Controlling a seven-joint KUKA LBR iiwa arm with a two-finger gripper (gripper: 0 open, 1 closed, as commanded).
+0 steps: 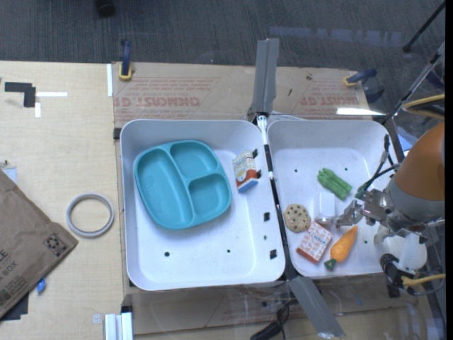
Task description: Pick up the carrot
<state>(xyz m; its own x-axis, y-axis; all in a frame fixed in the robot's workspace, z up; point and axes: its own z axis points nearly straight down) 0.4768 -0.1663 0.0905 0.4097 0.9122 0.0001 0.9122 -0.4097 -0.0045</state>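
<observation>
The carrot (344,246) is orange with a green stub and lies tilted near the front of the right bin (333,144). It rests beside a red and white box (314,243). My gripper (347,217) reaches in from the right and hovers just above and behind the carrot's thick end. The carrot lies on the bin floor, and whether the gripper touches it is unclear.
The right bin also holds a green pea pod (334,182) and a chocolate chip cookie (297,217). In the left bin (141,253) lie a blue divided plate (183,183) and a small carton (245,171). A tape ring (90,214) sits on the bench at the left.
</observation>
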